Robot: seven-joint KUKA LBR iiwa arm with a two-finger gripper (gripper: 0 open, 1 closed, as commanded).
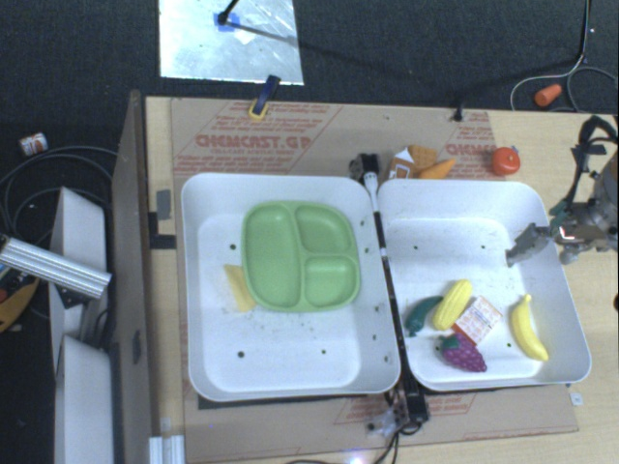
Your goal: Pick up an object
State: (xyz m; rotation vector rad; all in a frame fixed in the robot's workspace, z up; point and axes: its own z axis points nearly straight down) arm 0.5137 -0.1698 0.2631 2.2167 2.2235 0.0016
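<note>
In the right bin (464, 211) lie a corn cob (452, 304), a yellow banana (526, 327), a red-and-white packet (478, 318), a purple grape bunch (464, 355) and a dark green item (422, 313), all clustered in its front half. My gripper (531, 242) hangs at the right bin's right rim, above and to the right of the banana, with nothing seen between its fingers. The arm enters from the right edge.
The left bin (213, 259) holds a green divided plate (300, 257) and a pale yellow piece (238, 288) at its left side. Behind the bins on the cardboard sit an orange carrot-like item (432, 168) and a red tomato (505, 160). A divider rail (384, 259) separates the bins.
</note>
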